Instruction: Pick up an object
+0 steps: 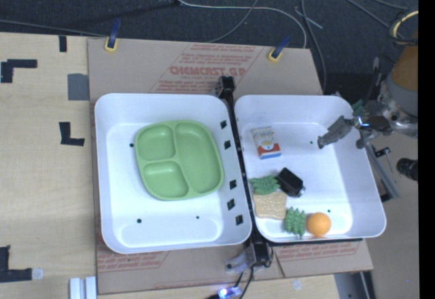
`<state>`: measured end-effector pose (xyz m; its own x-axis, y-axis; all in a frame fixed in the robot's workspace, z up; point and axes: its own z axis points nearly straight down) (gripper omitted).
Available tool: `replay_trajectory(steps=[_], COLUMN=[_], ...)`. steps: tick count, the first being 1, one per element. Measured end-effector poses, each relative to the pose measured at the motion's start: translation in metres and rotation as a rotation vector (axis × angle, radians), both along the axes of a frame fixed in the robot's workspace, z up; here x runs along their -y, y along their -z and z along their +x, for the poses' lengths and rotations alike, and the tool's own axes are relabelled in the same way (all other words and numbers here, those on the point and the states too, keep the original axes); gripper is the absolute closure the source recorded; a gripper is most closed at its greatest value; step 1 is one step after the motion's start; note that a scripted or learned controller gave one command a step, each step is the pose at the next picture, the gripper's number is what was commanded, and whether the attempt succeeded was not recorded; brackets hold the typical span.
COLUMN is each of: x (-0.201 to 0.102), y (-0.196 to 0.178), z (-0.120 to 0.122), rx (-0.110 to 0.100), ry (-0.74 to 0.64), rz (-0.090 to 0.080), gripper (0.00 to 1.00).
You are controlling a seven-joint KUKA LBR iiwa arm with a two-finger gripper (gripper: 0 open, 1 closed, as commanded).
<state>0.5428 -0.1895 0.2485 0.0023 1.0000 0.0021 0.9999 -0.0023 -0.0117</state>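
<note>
The right bin (pixel 353 189) holds several small objects. A white carton with a red and blue label (pixel 265 143) lies near its left wall. Below it sit a black block (pixel 290 181), a green leafy toy (pixel 264 185) and a tan slice (pixel 269 205). A second green toy (pixel 295 221) and an orange ball (pixel 318 224) rest at the front edge. My gripper (pixel 345 139) hangs over the bin's upper right part, open, with nothing between its fingers. It is well clear of all the objects, to their right.
A green divided plate (pixel 179 159) lies in the left bin (pixel 112 175). The divider between the bins (pixel 234 155) carries black clips. Cables run across the dark floor behind the bench, and the arm's wrist (pixel 401 97) stands beyond the right bin's rim.
</note>
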Motion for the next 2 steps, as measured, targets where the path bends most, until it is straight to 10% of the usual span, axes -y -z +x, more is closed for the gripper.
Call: replay_trajectory(steps=[2], x=[-0.001], y=[0.058], z=[-0.005], rx=[0.004], ry=[-0.002], rz=[-0.001], gripper=[0.00])
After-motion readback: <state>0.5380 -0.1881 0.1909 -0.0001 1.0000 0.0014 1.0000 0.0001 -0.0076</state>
